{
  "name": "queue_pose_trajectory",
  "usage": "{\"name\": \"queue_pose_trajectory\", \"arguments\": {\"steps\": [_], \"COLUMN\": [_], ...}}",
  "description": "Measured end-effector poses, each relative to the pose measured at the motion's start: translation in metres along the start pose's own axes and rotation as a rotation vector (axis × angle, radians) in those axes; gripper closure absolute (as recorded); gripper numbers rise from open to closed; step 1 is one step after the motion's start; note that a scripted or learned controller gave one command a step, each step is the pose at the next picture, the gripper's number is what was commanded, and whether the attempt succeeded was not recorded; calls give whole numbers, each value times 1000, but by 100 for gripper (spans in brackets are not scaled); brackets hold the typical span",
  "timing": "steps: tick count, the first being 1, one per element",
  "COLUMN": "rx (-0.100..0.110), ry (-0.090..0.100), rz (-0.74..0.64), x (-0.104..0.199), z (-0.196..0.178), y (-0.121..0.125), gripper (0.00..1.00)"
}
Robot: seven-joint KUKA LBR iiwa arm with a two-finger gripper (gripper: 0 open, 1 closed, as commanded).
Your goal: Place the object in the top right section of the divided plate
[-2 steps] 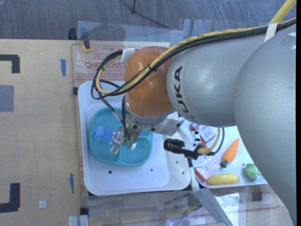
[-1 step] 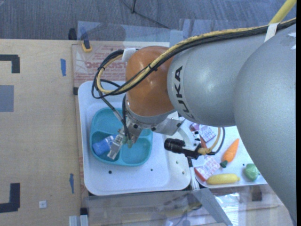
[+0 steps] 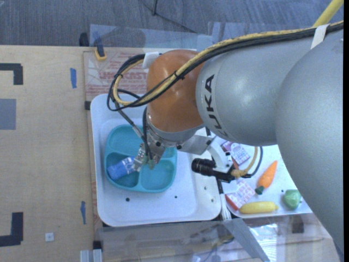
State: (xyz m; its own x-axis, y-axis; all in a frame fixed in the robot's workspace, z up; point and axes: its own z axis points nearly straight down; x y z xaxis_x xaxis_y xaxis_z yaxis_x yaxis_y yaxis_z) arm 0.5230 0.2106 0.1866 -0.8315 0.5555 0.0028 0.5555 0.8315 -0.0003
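- grey KUKA arm [image 3: 262, 86] fills the right and upper middle of the frame, orange band [image 3: 169, 91] near centre, black and yellow cables [image 3: 122, 89] looping off its left side
- wooden bench [image 3: 43, 146] takes the left half, blue tape marks and black corner marks on it
- left white bin [image 3: 163, 212] sits centre-low in the frame, right white bin [image 3: 272, 214] at lower right, touching side by side
- teal divided plate [image 3: 158, 182] lies in the left bin, left of centre, partly hidden under the wrist
- gripper [image 3: 146, 161] hangs over the middle of the plate, pointing down at the divider area
- claw state: cannot tell, tips too small and blurred against the plate
- blue object [image 3: 117, 171] with a pale clear wrap lies in the plate's lower left section as seen in the frame, just left of the gripper; may be touching the tip, view too poor to say
- right bin, lower right of frame: orange carrot [image 3: 267, 174], yellow banana [image 3: 259, 207], green item [image 3: 292, 199], red-white packet [image 3: 240, 192], all near each other
- black cylinder part [image 3: 204, 167] sticks out just right of the plate
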Motion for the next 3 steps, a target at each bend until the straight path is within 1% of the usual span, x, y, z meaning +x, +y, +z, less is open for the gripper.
{"name": "queue_pose_trajectory", "arguments": {"steps": [1,2,3], "rx": [1,1,-11], "ry": [0,0,-8], "rz": [-353,-353,14], "x": [43,43,37], "z": [-27,-27,60], "y": [-14,-14,-8], "gripper": [100,0,0]}}
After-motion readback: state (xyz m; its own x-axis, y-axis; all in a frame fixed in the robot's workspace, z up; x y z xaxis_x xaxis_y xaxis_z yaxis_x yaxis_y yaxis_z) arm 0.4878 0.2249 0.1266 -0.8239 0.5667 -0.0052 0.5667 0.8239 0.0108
